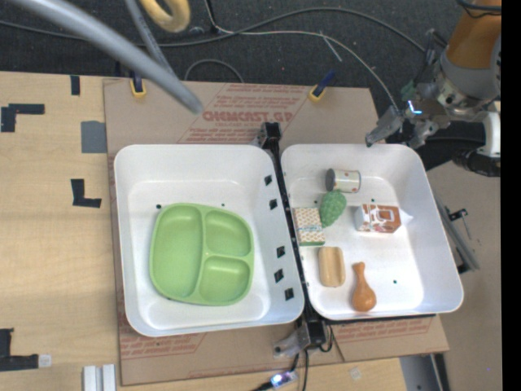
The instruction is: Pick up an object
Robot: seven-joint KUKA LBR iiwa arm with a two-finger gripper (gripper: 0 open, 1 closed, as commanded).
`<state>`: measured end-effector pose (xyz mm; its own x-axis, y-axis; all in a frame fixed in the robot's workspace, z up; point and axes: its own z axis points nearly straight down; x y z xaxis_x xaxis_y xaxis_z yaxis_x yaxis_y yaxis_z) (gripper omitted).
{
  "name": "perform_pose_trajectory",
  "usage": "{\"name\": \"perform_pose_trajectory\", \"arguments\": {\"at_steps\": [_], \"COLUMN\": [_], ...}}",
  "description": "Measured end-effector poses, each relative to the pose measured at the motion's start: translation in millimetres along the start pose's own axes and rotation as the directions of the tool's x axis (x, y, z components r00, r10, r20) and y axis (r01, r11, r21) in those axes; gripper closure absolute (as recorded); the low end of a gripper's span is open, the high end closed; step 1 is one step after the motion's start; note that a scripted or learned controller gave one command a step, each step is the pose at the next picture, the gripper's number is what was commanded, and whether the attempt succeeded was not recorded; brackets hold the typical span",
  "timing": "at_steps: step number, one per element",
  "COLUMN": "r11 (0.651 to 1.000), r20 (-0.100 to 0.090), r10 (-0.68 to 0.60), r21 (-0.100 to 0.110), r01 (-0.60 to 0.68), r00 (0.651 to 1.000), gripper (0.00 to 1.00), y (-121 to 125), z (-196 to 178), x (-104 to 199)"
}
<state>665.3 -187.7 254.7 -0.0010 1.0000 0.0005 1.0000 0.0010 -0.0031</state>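
The right bin (431, 218) holds several small items: a silver can (343, 180) on its side, a green leafy toy (331, 208), a red and white carton (378, 218), a patterned flat packet (308, 225), a tan bread-like block (330, 266) and an orange drumstick (361, 290). My gripper (396, 135) hangs over that bin's far right rim, above and to the right of the can. Its two dark fingers are spread apart with nothing between them.
A green divided plate (202, 253) lies in the left bin (130, 218). A black hinge strip (281, 218) runs between the bins. Cables (342, 55) cross the dark floor behind the bench, and a grey pole (98, 31) slants across the upper left.
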Motion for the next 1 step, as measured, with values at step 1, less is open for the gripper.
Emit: {"name": "perform_pose_trajectory", "arguments": {"at_steps": [1], "r11": [1.0], "r20": [0.0], "r10": [0.0], "r21": [0.006], "r01": [0.0], "r00": [1.0], "gripper": [0.0], "y": [0.8], "z": [62.5], "x": [7.8]}}
